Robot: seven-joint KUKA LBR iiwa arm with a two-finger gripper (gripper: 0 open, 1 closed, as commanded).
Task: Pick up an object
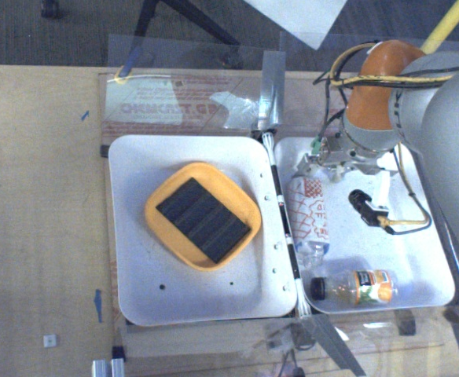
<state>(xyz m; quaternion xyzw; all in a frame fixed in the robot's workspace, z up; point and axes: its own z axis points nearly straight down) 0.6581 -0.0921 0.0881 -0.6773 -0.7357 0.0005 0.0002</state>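
Little writing can be read: a clear plastic sheet [184, 107] lying flat on the counter [37, 210] behind the bins carries a line of faded reddish capitals, too washed out to spell. The small bottle [354, 287], on its side along the near edge of the right bin [426, 277], has a black cap pointing left and an orange label whose print is too small to make out. A white paper cup [310, 208] with red markings, possibly letters but not legible, lies against that bin's left wall, with a scrap of crumpled clear plastic [313, 250] just below it, between cup and bottle. The gripper [324, 163] hangs over the far left part of the right bin, just beside the cup's upper end; whether it is apart or together cannot be told, and nothing is seen held in it. The arm's grey body covers the bin's far right corner. In the left bin [135, 289] a yellow tray [167, 238] sits near the middle, turned at an angle, with a black ribbed pad [204, 220] in it. Beyond the counter stand a black chair base [167, 6] and a white sheet of paper [292, 2]
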